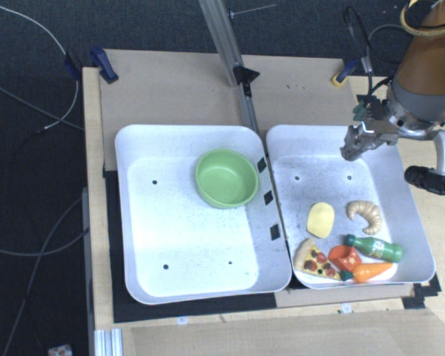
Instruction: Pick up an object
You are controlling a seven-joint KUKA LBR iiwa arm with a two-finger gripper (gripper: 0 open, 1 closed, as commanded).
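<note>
Your end effector (354, 148) hangs over the far end of the right-hand shallow white plastic bin (297, 143), above bare bin floor. From this slanted view you cannot tell how far it is open, and nothing is visibly in its hold.

The candidates for picking all lie at the near end of that bin, well apart from the end effector. They are a pale yellow rounded lemon-like piece (320, 219), a tan curved toy croissant (366, 214), a small green toy bottle (374, 248), a red toy pepper (344, 258), an orange toy carrot (372, 271) and a wedge-shaped toy pizza slice (315, 261). The left-hand white bin (130, 150) holds a light green round plastic bowl (225, 178).

To do this step well, choose a target that stands free. The yellow piece and the croissant each seem to have bare floor around them, so either looks the safer choice. The bottle, pepper, carrot and pizza slice crowd together against the near wall, where a descent would likely nudge neighbours or catch the rim. Bring the end effector towards the near end and centre it over your target. For the croissant, set the grip across its narrow body. Then come straight down.
</note>
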